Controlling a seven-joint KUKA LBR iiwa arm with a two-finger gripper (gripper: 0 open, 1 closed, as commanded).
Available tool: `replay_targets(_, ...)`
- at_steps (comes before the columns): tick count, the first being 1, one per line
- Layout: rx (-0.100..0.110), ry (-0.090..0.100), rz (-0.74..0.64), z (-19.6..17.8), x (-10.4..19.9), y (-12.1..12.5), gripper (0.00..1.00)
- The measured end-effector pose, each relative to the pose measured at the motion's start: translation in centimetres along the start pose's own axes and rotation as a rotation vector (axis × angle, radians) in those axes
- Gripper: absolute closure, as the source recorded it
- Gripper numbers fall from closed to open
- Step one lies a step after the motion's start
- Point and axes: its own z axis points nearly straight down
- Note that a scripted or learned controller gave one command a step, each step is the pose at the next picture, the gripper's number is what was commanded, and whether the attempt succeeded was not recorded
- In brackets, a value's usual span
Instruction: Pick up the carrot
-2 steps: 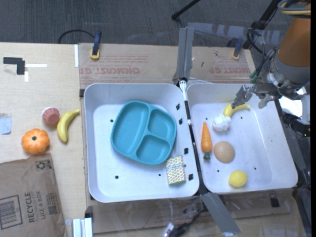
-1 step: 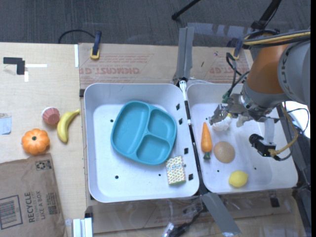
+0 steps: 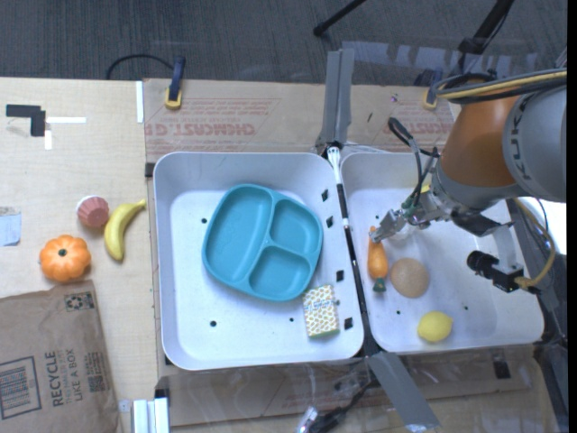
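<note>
Grey arm (image 3: 532,142) enters from the right, orange band (image 3: 478,142) above the wrist. Wrist bends down and leftward, low over the right bin. Hand (image 3: 386,228) points left, two thin fingers (image 3: 393,222) close together; open or closed, can't tell. Black cable loops off the wrist.

The small orange carrot (image 3: 378,261), its green stem end pointing down the view, lies lengthwise against the right bin's left wall.

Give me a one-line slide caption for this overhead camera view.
Gripper poised just above the carrot in the right bin, beside a lemon.
</note>
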Motion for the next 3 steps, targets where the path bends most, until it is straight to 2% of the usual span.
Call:
replay_targets(1,0.017,0.008,-0.234,0.8,0.6,-3.4,0.00)
replay_targets(2,0.016,0.008,-0.228,-0.1,0.4,-3.4,1.00)
replay_targets(3,0.019,0.006,-0.028,-9.1,7.1,2.2,1.00)
